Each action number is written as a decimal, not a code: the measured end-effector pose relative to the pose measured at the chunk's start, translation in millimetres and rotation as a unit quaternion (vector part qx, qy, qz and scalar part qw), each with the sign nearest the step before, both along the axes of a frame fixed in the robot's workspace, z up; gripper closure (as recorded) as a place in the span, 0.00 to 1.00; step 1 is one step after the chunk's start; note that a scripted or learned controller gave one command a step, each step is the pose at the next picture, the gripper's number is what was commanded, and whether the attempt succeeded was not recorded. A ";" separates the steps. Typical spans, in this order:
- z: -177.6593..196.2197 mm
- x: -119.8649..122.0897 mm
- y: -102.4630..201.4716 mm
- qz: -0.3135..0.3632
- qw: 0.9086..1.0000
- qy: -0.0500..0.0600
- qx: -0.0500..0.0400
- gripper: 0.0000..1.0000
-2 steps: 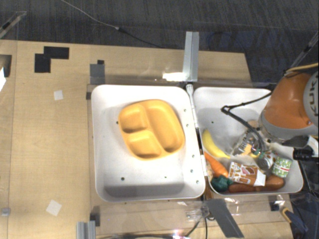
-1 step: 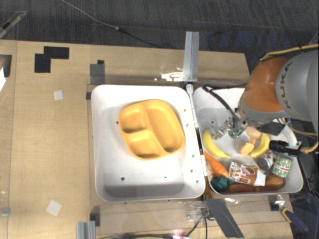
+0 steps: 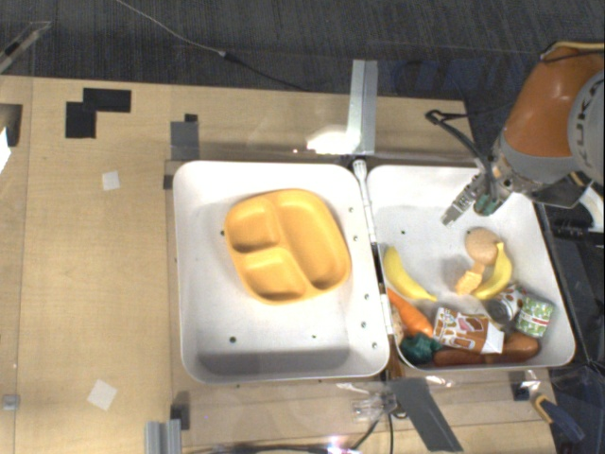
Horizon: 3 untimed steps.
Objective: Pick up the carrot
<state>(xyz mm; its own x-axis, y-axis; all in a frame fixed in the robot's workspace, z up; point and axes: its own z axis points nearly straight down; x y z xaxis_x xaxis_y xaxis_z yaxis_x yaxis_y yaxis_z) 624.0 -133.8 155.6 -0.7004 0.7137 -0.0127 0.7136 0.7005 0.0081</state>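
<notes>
The carrot is orange with a green top and lies at the front left of the right bin. It sits between a banana and a small brown carton. My gripper hangs over the back middle of that bin, well behind the carrot and to its right. It is open with nothing between its fingers.
The right bin also holds a second banana, a tan round piece, a yellow wedge, a green can and a sausage. A yellow divided plate lies in the left bin.
</notes>
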 end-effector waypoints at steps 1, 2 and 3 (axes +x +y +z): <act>-64.9 -104.5 -34.6 0.173 0.985 0.001 -0.002 1.00; -59.1 -76.1 53.3 0.133 0.991 0.002 0.001 1.00; 31.0 -118.2 101.6 0.443 0.896 0.002 -0.004 1.00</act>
<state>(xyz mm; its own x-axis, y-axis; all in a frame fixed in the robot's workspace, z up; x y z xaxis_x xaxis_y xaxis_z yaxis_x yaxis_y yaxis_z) 505.8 -32.2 186.6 -0.9923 -0.1234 -0.0115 -0.1234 0.9924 -0.0005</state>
